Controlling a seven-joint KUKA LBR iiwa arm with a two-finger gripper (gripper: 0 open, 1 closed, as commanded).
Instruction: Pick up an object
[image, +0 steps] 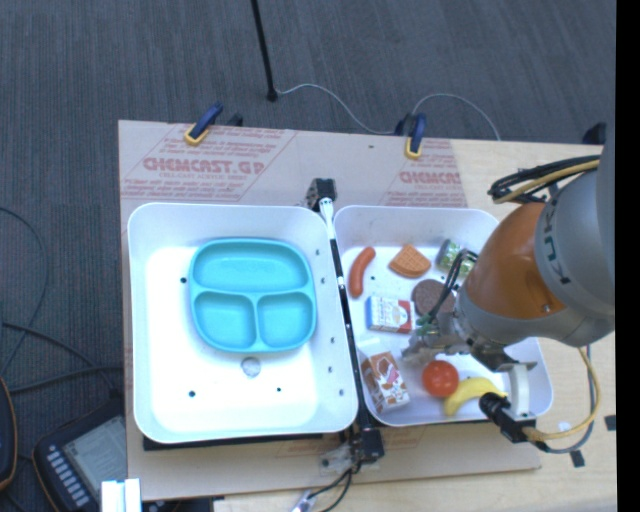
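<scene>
The right bin holds several small items. A red sausage, an orange wedge and a green can lie at its far side. A brown disc and a red-and-white carton sit in the middle. A wrapped snack, a red tomato and a yellow banana lie at the near side. My gripper hangs low in this bin, between the brown disc and the tomato, just right of the carton. The arm's grey and orange wrist covers the bin's right part.
The left bin holds a blue divided plate with a small clear object in front of it. A black clamp sits where the bins meet at the back. Cables trail by the right bin's near corner.
</scene>
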